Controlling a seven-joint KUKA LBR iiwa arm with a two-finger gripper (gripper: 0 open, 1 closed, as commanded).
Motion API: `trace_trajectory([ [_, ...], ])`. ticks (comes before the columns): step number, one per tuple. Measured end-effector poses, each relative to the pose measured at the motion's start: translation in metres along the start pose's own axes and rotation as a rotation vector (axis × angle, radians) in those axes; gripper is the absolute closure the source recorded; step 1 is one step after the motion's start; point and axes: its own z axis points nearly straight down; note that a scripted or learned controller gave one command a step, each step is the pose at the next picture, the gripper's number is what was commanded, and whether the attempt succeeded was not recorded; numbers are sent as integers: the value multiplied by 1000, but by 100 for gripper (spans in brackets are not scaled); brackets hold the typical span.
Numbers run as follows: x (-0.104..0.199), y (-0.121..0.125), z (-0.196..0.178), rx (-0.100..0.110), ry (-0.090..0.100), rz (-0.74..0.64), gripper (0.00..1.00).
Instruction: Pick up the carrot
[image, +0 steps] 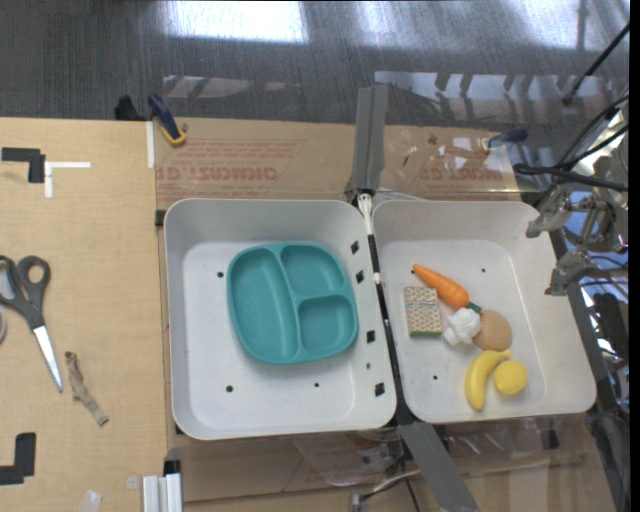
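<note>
Camera view is showing the gripper (546, 257) hovering over the right bin's (450, 207) outer rim, its opening impossible to tell, with the carrot (440, 284) lying well leftward.

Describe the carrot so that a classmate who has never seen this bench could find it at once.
Look at the right bin of the two white bins. A cluster of food lies near its middle, and the carrot is at the cluster's top, just above a small square cracker. It is the only orange thing there, long and tapered, unlike the yellow banana and lemon lower down.
</note>
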Motion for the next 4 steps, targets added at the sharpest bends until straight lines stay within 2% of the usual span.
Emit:
trace_trajectory([
  [1,14,78,125,0,2,356,0],
  [2,-45,78,173,0,-6,360,0],
  [3,-47,78,162,1,-10,356,100],
  [4,-69,26,60,1,-2,166,100],
])
